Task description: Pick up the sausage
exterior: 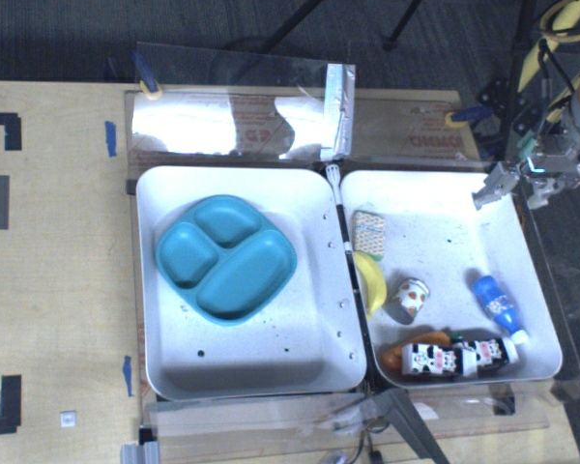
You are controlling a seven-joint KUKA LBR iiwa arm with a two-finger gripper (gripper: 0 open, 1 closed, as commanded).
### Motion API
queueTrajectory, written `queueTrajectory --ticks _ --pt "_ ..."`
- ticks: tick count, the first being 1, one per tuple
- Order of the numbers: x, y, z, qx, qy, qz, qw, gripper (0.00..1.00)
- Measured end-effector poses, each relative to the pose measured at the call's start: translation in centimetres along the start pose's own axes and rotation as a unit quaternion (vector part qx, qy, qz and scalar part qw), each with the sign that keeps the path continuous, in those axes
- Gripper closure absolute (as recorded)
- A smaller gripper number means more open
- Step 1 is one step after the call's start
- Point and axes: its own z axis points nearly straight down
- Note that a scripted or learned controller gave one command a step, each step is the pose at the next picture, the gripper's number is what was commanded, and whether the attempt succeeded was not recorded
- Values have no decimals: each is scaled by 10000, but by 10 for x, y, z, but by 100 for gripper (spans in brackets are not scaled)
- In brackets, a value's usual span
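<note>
The sausage [395, 358] is an orange-brown piece at the near left corner of the right bin [445, 222]. It lies partly hidden behind a black-and-white cow-patterned bottle [461, 357]. My gripper [495, 187] hangs over the far right corner of the right bin, well away from the sausage. Nothing shows in its grasp.
The right bin also holds a yellow banana [371, 280], a checked waffle piece [368, 230], a small round can [410, 299] and a blue bottle [496, 305]. A blue divided plate [226, 256] sits in the left bin [300, 356]. A clear panel [237, 114] stands behind the bins.
</note>
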Motion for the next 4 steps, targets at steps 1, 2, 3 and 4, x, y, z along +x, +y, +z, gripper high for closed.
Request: queueTrajectory --ticks 1,2,3,4 --pt "0 1 -11 -16 -5 -8 10000 100" --pt "-20 -51 65 -7 -4 -143 9999 100" --pt "34 -99 181 -29 1 69 10000 100" --pt "70 -109 180 -44 -18 -1587 9873 100"
